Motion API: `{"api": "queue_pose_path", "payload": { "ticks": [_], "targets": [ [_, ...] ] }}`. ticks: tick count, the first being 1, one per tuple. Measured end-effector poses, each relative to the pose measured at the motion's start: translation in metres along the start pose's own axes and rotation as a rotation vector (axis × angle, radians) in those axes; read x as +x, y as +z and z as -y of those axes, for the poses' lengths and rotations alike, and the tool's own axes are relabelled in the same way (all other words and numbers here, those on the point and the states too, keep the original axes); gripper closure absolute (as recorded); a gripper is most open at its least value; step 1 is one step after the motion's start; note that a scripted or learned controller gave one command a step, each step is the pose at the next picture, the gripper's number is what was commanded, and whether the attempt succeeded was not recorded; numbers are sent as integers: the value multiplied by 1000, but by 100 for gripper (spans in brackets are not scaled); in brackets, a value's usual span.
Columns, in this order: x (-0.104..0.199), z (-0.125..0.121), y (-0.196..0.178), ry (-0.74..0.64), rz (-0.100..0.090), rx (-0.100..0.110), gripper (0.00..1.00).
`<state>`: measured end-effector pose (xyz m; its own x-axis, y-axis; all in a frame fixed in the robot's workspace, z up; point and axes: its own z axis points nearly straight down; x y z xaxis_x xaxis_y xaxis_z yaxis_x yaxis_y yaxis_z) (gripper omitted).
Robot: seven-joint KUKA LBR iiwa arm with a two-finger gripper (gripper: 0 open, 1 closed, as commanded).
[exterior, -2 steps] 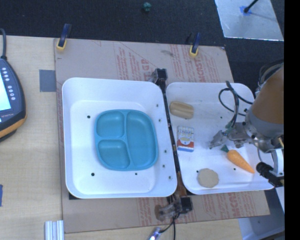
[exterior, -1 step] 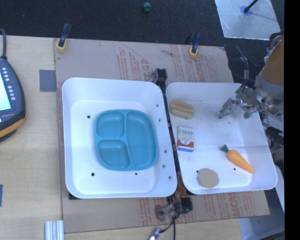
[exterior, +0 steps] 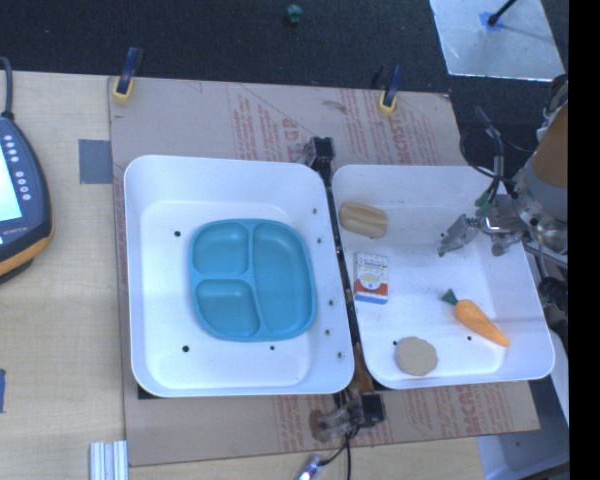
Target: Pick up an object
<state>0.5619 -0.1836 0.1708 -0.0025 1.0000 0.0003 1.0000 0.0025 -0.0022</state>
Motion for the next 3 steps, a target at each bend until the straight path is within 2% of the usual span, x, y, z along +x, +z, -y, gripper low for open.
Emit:
{"api": "queue_pose_path", "payload": {
  "ticks": [1,2,3],
  "targets": [
    [-16,42,34,-3,1,1,0],
    [-1,86,80,-3,0,2,0],
    [-2,85,69,-7,2,2,100]
  ]
}}
